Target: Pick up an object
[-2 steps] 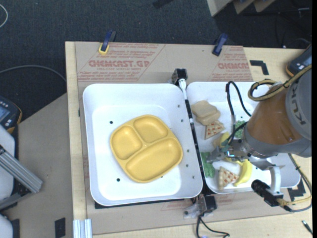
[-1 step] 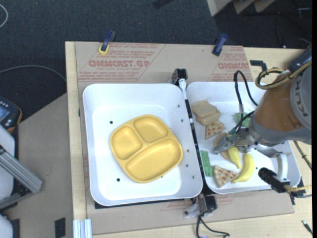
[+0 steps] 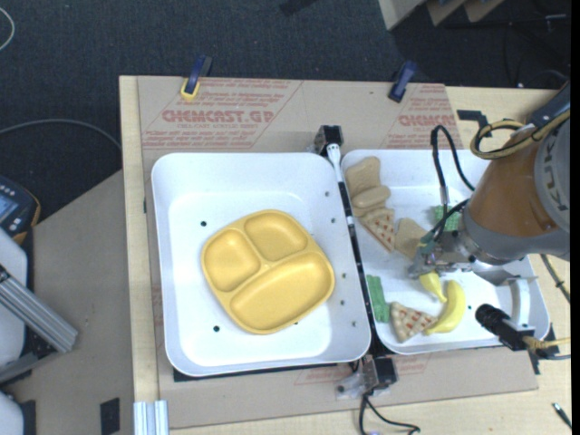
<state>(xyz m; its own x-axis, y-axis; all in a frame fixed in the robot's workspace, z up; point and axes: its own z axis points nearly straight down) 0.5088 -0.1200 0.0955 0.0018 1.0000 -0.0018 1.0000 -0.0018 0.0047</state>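
Observation:
The right bin (image 3: 471,338) holds several toy foods. A yellow banana (image 3: 446,304) lies near its front, with a pizza slice (image 3: 410,319) and a green piece (image 3: 375,295) to its left. Farther back lie another pizza slice (image 3: 381,228) and tan bread pieces (image 3: 365,181). My gripper (image 3: 431,265) is low in this bin, just above the banana's top end and right of the tan piece (image 3: 410,236). The grey wrist and orange band (image 3: 512,198) cover it from above.
The left bin (image 3: 177,243) holds a yellow three-compartment plate (image 3: 267,270). A black divider strip (image 3: 346,216) runs between the bins. Black cables (image 3: 449,166) loop over the right bin's back. Clamps (image 3: 192,80) hold the cardboard base.

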